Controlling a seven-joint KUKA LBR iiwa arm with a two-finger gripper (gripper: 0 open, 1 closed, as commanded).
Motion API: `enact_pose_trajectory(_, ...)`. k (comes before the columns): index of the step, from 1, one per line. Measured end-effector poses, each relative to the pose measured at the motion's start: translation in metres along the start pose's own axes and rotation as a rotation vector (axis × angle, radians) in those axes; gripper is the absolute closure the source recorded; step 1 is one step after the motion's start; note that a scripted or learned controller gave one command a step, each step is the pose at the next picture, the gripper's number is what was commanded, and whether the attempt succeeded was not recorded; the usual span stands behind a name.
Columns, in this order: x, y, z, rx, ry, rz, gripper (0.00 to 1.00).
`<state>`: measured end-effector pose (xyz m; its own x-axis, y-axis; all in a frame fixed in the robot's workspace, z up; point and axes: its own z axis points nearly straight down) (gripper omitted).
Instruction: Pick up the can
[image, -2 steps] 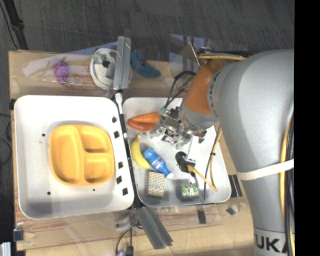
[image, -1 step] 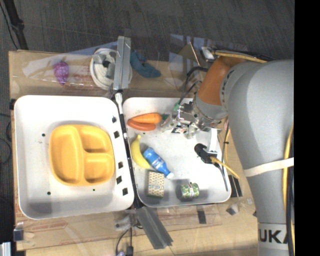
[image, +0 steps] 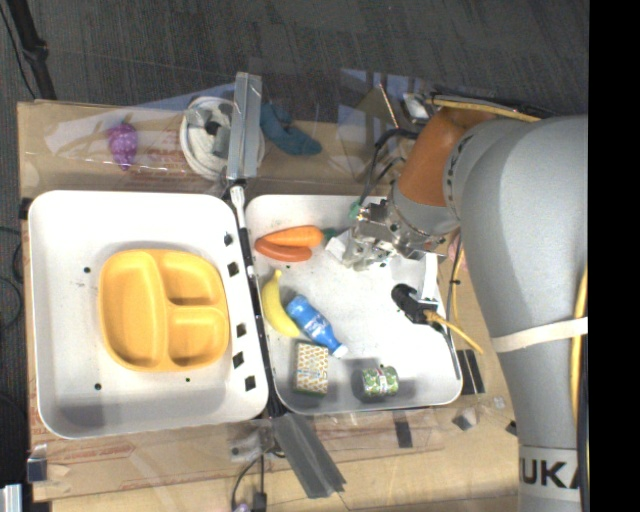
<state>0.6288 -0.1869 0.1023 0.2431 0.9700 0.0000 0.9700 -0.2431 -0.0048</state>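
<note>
One can (image: 379, 381), lying near the right bin's (image: 440, 385) front edge, well apart from the tool (image: 366, 243), grip state indiscernible; approach pending, descent required.

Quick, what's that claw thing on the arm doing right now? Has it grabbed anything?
End effector: over the right bin, near the carrot; open or closed cannot be told. The can lies untouched.
</note>
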Motion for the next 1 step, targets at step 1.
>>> enact_pose_trajectory(1, 0.0644, 0.0084, 0.0111, 0.003, 0.000, 0.269, 1.00)
